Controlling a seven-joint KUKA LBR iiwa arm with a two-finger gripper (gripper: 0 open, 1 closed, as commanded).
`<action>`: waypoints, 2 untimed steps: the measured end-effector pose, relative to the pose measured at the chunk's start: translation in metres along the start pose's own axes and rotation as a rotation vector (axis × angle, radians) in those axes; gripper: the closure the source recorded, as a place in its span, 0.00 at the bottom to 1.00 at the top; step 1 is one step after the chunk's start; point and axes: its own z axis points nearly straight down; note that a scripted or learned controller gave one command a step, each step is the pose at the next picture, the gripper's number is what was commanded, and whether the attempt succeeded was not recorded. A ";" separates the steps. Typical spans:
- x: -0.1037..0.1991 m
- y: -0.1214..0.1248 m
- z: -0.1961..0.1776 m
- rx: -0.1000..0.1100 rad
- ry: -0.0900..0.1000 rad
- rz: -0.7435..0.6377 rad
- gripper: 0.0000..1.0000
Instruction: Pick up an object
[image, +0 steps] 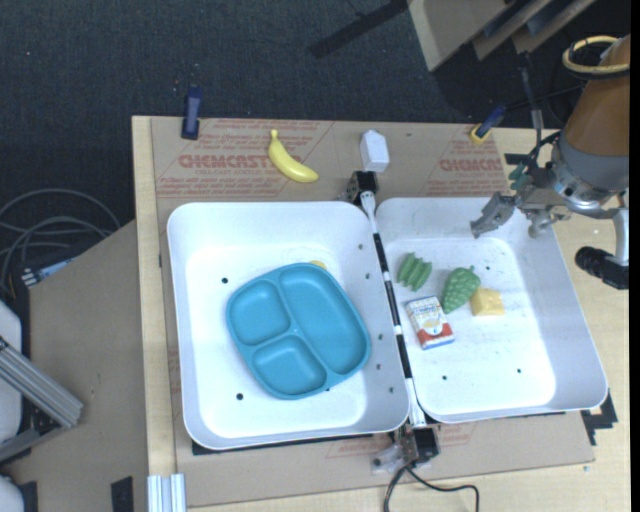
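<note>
Tool (513, 214) open, hanging above right bin's (560, 395) far edge.

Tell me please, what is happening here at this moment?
A robot arm reaches in from the right to pick something up. Its gripper hangs open over the far end of the right bin and holds nothing. Below it lie two green toys, a yellow block and a small carton. The left bin holds a blue tray.
</note>
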 end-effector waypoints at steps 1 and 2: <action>0.040 -0.029 0.105 0.002 0.001 0.000 0.00; 0.040 -0.028 0.094 -0.002 0.000 0.000 1.00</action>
